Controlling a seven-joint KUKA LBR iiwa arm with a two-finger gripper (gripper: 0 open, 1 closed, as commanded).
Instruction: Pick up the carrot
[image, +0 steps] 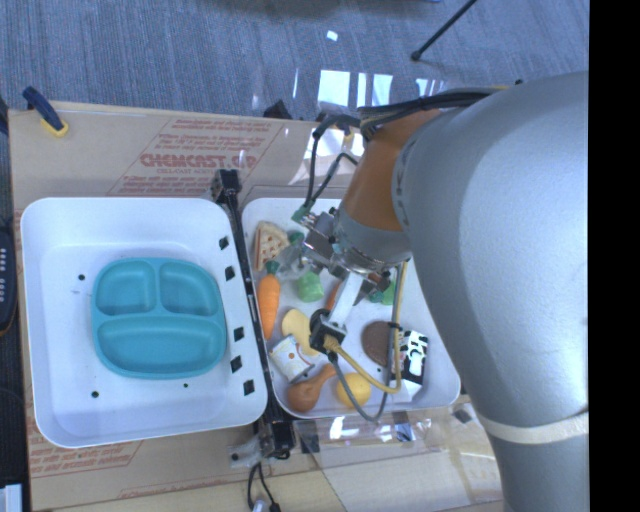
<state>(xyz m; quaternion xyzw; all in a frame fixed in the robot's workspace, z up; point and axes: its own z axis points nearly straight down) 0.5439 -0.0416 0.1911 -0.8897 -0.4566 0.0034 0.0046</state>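
The orange carrot (268, 302), green top pointing to the far side, lies lengthwise along the left wall of the right bin (440, 385). My gripper (300, 254) hangs over the far middle of that bin, just right of the carrot's green end and a little above it. Nothing shows in its grasp. The grey arm and its orange band cover the bin's right side.
Around the carrot lie a toast slice (268, 243), a green piece (310, 287), a yellow piece (295, 324), a brown pear shape (311, 389), a brown disc (376, 343) and a black-and-white item (413, 357). The left bin (50, 300) holds a teal divided plate (157, 316).
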